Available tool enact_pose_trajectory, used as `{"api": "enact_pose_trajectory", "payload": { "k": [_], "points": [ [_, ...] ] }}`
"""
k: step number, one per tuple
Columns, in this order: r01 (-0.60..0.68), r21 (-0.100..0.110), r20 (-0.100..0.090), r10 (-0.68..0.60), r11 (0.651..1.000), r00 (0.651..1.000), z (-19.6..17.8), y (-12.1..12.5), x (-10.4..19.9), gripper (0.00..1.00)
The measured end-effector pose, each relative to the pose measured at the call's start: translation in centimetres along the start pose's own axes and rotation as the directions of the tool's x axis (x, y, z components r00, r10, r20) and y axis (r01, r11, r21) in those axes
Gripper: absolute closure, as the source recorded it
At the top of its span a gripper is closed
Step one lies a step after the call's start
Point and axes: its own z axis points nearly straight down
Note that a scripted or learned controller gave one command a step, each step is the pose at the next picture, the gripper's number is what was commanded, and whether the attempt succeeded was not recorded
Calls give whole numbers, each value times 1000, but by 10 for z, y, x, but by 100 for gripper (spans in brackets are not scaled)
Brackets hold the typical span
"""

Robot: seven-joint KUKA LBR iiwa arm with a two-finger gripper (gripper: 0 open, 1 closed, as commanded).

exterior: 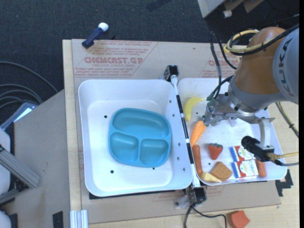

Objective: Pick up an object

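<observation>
Camera view shows you the gripper [212,115] low in the right bin [275,177], centre-right of frame, just above the carrot [197,132]; whether it grips, you cannot tell; nothing looks lifted yet, so the pick remains.

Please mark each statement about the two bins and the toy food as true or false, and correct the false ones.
1. The blue divided plate lies in the left bin. True.
2. The strawberry lies on the blue plate. False: it lies in the right bin.
3. The carrot lies near the divider between the bins. True.
4. The banana is outside both bins. False: it is in the right bin.
5. The gripper hangs over the left bin. False: over the right bin.
</observation>
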Motion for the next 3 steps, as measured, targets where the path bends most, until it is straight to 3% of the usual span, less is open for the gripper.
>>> {"api": "enact_pose_trajectory", "payload": {
  "k": [1,2,3],
  "points": [
    [0,0,0,0,1000,1000,2,82,22,100],
    [0,0,1,0,1000,1000,2,82,22,0],
    [-2,-1,2,2,1000,1000,25,130,-20,0]
  ]
}}
